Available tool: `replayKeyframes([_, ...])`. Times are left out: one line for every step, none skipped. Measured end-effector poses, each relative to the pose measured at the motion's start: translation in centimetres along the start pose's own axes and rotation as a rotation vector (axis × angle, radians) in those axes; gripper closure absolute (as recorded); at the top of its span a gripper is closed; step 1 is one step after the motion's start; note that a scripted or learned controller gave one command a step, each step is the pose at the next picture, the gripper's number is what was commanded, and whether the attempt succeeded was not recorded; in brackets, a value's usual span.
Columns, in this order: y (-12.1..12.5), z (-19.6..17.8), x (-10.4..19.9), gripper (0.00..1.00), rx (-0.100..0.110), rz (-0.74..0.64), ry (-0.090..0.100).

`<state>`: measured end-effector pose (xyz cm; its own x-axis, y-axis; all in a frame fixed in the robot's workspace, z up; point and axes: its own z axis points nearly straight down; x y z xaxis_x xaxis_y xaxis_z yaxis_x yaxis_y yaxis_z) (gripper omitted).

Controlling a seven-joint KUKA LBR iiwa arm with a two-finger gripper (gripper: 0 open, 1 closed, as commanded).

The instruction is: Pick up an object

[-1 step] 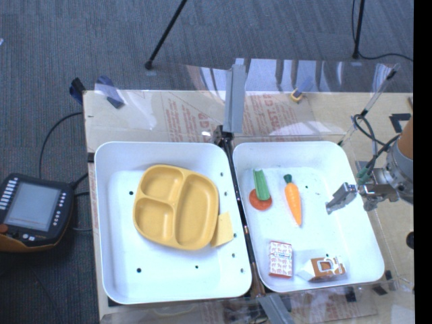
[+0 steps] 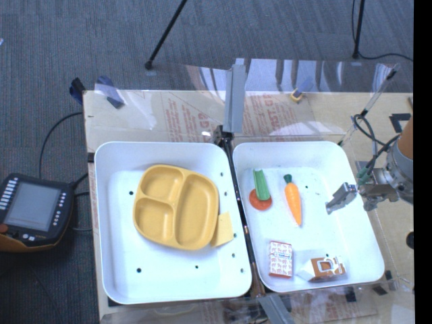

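The pincer (image 2: 343, 198) hangs over the right bin (image 2: 307, 150), right of the carrot (image 2: 293, 200); I cannot tell how it is set, nothing visibly held

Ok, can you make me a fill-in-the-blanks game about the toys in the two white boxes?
1. The yellow tray lies in the ____ bin.
2. The carrot is coloured ____.
3. The gripper hangs over the ____ bin.
4. The tray has ____ compartments.

Missing words: left; orange; right; three
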<state>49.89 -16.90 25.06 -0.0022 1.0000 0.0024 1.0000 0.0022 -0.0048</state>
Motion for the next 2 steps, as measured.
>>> replayKeyframes([4.1, 5.8, 3.2, 0.0, 0.005, -0.07, 0.001])
replayKeyframes([7.4, 16.5, 4.0, 0.0, 0.0, -0.123, 0.0])
